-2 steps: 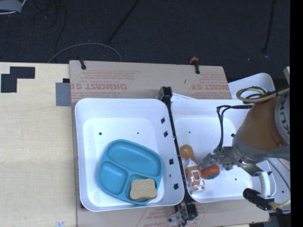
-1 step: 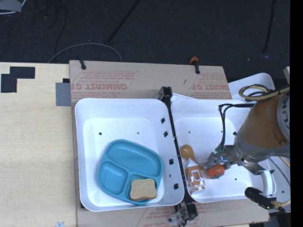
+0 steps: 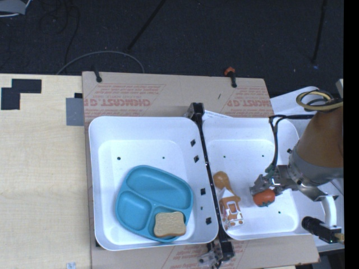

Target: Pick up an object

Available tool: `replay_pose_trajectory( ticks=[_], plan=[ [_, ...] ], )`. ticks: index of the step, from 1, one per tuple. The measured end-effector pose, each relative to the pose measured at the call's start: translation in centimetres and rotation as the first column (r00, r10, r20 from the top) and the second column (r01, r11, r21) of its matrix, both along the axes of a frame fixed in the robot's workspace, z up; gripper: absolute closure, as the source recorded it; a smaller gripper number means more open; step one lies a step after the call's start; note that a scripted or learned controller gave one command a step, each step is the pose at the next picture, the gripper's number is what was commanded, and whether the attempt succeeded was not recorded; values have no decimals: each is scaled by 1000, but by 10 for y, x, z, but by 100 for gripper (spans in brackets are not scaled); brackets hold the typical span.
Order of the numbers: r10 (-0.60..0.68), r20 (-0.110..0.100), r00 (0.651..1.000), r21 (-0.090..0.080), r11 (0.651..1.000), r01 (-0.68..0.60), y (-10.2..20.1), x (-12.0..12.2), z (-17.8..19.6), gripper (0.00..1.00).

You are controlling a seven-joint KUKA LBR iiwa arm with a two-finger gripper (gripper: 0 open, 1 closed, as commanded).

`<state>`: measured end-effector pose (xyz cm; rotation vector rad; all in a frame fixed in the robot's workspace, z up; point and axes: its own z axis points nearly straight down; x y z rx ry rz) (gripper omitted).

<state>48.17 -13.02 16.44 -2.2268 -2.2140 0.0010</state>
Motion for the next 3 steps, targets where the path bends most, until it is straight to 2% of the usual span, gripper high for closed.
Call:
replay_pose_trajectory(
  ticks=[2,3],
  plan=[
    [7,2,1000,-1,1000,-7,5,2,77,100],
    [9,-3,1000,2,1000,-9,52,11,69,100]
  ],
)
